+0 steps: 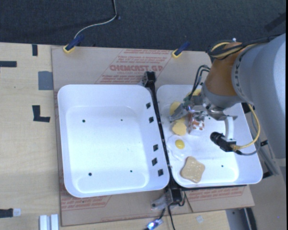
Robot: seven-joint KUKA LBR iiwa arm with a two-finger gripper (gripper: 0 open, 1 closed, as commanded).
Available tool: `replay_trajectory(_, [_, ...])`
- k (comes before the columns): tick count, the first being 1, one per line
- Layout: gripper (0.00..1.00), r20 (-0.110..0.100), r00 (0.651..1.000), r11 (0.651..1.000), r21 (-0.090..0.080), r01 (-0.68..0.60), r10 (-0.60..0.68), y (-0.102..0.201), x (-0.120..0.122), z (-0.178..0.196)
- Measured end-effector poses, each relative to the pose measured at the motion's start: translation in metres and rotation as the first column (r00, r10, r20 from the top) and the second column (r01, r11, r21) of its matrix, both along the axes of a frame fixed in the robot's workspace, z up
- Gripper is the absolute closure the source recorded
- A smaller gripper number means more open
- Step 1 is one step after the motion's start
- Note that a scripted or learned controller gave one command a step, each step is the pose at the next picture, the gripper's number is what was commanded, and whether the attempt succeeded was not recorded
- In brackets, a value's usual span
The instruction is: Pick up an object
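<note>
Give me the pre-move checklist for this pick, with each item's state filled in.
1. Gripper is over the right bin: ok.
2. Pickable things lie near it, a yellow piece and another beside it: ok.
3. A thing is between the fingers: cannot tell.
4. Toast slice and fried egg lie apart from the gripper: ok.
5. The arm's cable stays off the items: ok.

Red lettering, seemingly "CHEMCAST GP", is printed upside down on the brown sheet [134, 67], at 12 o'clock of the bins.
</note>
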State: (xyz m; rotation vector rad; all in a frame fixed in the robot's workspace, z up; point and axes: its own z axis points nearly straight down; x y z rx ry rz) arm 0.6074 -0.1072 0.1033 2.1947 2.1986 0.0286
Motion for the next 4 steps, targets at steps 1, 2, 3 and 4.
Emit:
replay_trajectory(1, [0.0, -0.025, 1.0, 1.0, 0.007, 0.0, 0.0, 0.004, 0.069, -0.004])
replay_trajectory(2, [0.0, -0.021, 1.0, 1.0, 0.005, 0.001, -0.001, 0.004, 0.067, -0.004])
replay_trajectory(3, [0.0, -0.019, 1.0, 1.0, -0.001, 0.003, -0.003, 0.008, 0.067, -0.005])
replay_trajectory(4, [0.0, -0.038, 0.999, 1.0, 0.01, 0.001, -0.001, 0.013, 0.061, -0.018])
